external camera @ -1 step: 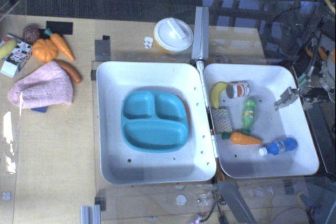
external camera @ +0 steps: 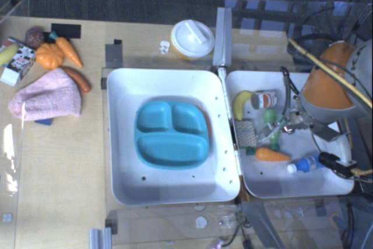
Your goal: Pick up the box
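Observation:
A small grey speckled box (external camera: 246,133) lies flat against the left wall of the right bin (external camera: 291,188), just below a banana (external camera: 241,103). My gripper (external camera: 284,125) hangs low over the middle of that bin, a short way right of the box and apart from it. The grey arm with its orange band (external camera: 327,83) slants in from the right and hides the bin's right part. I see nothing of the box at the gripper.
A small can (external camera: 264,100), a green item (external camera: 268,116), an orange carrot (external camera: 272,154) and a blue-capped bottle (external camera: 303,165) crowd the right bin. In the left bin (external camera: 119,125) lies a blue divided tray (external camera: 172,133). Toy food and a pink cloth (external camera: 46,97) sit on the bench at left.

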